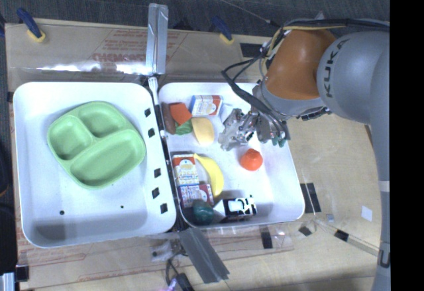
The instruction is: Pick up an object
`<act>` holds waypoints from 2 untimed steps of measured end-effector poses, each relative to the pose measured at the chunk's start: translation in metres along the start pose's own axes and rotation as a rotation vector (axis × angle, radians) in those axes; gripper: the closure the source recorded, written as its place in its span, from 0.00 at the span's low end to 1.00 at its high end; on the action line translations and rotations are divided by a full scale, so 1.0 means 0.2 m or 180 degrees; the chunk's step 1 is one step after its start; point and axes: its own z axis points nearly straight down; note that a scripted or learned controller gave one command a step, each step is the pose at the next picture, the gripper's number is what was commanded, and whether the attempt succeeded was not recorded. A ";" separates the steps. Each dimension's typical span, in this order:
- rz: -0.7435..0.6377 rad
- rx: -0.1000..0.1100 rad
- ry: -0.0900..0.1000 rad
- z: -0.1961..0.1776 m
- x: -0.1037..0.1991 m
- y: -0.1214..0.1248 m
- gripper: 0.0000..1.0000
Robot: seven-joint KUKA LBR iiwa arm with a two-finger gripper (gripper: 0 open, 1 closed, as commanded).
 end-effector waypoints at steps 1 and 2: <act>0.0328 0.0011 -0.0046 -0.22 -0.25 0.07 1.00; 0.1363 0.0004 -0.0025 -0.01 -0.25 0.28 1.00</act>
